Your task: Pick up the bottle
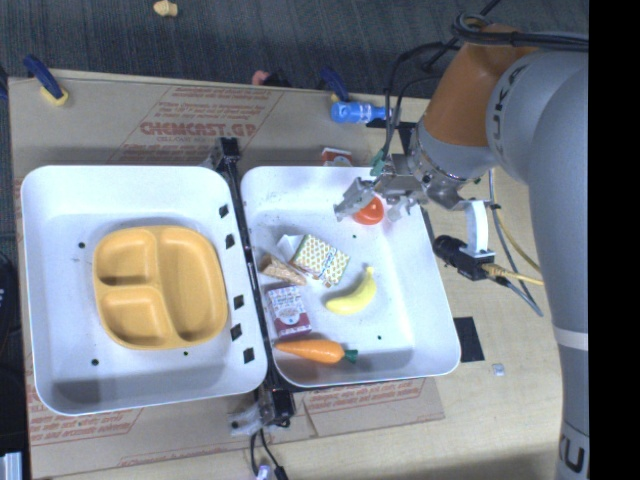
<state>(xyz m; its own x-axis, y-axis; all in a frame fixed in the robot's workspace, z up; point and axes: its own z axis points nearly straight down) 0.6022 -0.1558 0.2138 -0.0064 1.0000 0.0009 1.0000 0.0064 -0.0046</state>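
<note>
— Is it getting anywhere with the bottle?

— Hard to say. The gripper [362, 202] is hovering over the back of the right bin [440, 308], right by something small and red [370, 211].

— Is that the bottle?

— Possibly; it's too small for me to be sure. Nothing is looking lifted yet.

— Fingers pinching it?

— I'm not able to tell from here. The banana [353, 296], carrot [312, 350] and packets [320, 258] are lying apart, nearer us. The grasp and the lift are both looking undone.
</note>
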